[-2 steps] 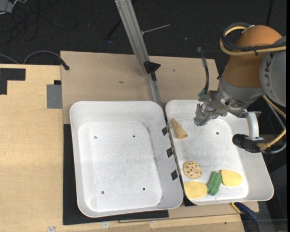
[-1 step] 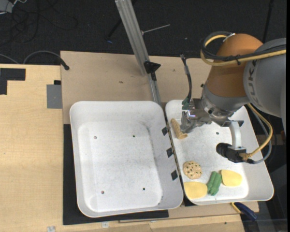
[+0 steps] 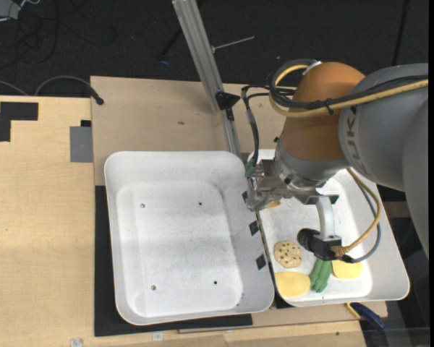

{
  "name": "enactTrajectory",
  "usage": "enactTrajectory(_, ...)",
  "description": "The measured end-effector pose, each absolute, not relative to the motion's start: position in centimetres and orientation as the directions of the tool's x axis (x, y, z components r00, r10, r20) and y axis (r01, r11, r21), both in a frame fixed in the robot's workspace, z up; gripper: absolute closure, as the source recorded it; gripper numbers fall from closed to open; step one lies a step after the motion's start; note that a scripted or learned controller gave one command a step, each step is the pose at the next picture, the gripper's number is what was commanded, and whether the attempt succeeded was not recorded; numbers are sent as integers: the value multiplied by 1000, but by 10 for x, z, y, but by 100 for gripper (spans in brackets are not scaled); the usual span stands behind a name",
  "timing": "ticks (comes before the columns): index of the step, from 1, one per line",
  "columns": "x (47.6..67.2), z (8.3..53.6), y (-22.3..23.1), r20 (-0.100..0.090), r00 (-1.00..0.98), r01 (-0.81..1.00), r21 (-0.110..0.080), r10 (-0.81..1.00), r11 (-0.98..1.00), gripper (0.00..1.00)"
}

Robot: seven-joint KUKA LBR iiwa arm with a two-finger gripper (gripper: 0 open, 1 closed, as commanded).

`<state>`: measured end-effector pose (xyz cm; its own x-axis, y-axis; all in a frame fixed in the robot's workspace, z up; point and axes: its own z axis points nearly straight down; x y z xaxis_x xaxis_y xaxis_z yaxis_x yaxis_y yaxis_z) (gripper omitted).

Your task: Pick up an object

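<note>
the right white bin [image 3: 390, 277] serves as the anchor here. the arm [image 3: 390, 114], grey with its orange band [image 3: 322, 110], reaches in over this bin's far half, and the gripper [image 3: 264, 194] hangs at the bin's left rim, close to the seam where it meets the left white bin [image 3: 130, 172]. the gripper's housing hides its tips, so whether they are spread or closed cannot be told, and nothing is visibly between them. a black cable [image 3: 315, 243] loops down from the wrist over the bin's middle. 4 items lie in the bin's near half: a round tan cookie with dark specks [image 3: 287, 252] sits toward the left rim, a pale yellow round piece [image 3: 293, 285] lies just nearer the front rim than the cookie, a green elongated piece [image 3: 320, 273] lies just right of these 2, touching or nearly touching the yellow round piece, and a second yellow piece [image 3: 347, 270] rests just right of the green one. all 4 rest on the bin floor, nearer the front than the gripper. a slanted aluminium rail [image 3: 202, 56] rises beyond the bin's far left corner.
</note>
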<state>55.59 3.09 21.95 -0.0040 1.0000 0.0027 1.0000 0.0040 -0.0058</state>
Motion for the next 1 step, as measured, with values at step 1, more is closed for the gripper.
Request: enactTrajectory(1, 543, 214, 76, 0, 1, 1000, -5, 1000, -1, 100)
